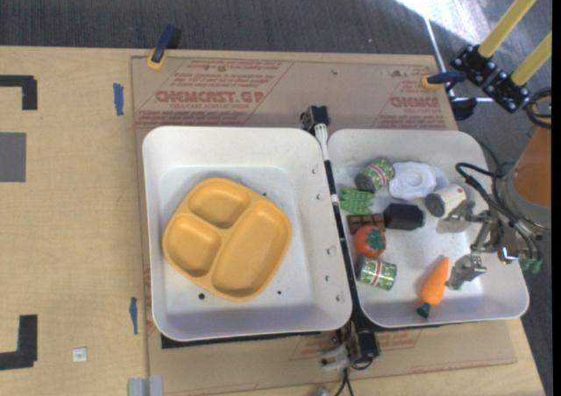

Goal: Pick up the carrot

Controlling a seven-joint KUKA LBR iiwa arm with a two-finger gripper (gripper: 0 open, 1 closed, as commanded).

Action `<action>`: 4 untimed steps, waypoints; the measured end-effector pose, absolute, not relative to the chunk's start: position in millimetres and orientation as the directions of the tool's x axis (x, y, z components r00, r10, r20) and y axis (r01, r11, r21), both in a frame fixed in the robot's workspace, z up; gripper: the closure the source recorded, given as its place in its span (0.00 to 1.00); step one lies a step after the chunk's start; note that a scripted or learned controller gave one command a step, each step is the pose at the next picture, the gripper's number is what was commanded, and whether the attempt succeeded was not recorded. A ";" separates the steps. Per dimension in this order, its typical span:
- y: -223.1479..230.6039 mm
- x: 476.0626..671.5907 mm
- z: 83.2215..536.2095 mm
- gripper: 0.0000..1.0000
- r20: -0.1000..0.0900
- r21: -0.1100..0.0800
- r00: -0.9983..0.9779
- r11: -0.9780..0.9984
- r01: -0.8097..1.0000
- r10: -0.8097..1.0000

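Orange carrot (435, 280) is left lying near the right bin's (513, 308) front edge, beside the gripper (473, 265), whose grip cannot be told.

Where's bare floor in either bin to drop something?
Left bin: open strips border the yellow divided plate, widest along the far wall. Right bin: crowded across its middle; a bare patch lies at the near wall between the green can and the carrot.

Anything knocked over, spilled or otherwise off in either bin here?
Nothing stands out. The yellow divided plate lies flat in the left bin; the carrot and the other toy items lie loose in the right bin, none over a rim.
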State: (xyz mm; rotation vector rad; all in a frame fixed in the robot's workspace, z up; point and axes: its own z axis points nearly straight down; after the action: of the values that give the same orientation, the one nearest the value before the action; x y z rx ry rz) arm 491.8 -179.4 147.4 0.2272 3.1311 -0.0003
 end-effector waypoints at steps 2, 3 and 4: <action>-137.6 489.1 104.1 0.00 -0.005 -0.002 -0.911 0.911 -0.413 -0.413; -128.2 507.2 85.5 0.00 -0.006 -0.001 -0.914 0.914 -0.406 -0.406; -120.0 512.0 85.4 0.00 -0.004 -0.003 -0.843 0.843 -0.537 -0.537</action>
State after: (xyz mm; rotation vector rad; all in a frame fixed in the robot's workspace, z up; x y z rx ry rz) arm 512.0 -120.0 85.4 -0.8777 3.0115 -0.0020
